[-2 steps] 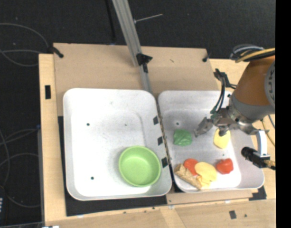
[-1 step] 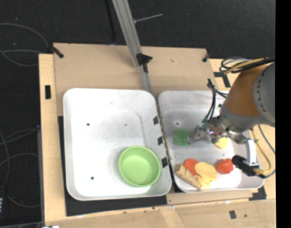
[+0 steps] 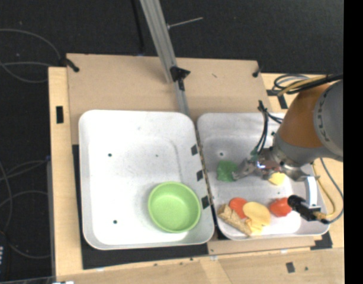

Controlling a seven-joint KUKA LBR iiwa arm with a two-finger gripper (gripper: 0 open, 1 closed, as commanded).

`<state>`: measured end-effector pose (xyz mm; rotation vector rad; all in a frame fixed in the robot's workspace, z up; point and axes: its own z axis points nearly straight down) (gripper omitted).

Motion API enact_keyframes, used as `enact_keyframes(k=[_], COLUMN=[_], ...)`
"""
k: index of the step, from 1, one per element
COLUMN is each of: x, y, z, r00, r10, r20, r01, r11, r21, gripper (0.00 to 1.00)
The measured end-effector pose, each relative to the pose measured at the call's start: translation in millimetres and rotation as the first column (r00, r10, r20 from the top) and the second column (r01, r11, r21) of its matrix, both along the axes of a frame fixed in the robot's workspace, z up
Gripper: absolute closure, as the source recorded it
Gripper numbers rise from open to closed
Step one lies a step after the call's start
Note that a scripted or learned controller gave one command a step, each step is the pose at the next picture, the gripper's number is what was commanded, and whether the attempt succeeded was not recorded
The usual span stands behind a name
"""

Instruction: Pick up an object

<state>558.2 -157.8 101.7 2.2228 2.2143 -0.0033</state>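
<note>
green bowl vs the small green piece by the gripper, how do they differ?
The green bowl lies in the left bin; the small green piece lies in the right bin, beside the gripper. The bowl is far larger, round and hollow; the piece is a small solid lump. The bowl is pale lime, the piece darker. Both are green.

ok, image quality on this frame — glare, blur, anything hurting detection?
Camera view: soft overall, small items in the right bin smear together; the tool is blurred beside the green object. Left bin bright, slightly washed out, no hard glare. Green bowl reads cleanly.
</note>
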Motion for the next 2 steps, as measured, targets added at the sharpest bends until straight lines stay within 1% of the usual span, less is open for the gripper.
enact_keyframes(k=[1, 2], x=[1, -4], y=[0, 4], z=[11, 71], r00=[1.0, 1.0], r10=[-0.004, 0.006], r20=[0.005, 0.006], r01=[0.004, -0.006], r11=[1.0, 1.0], r21=[0.001, 0.004], gripper=[1.0, 1.0])
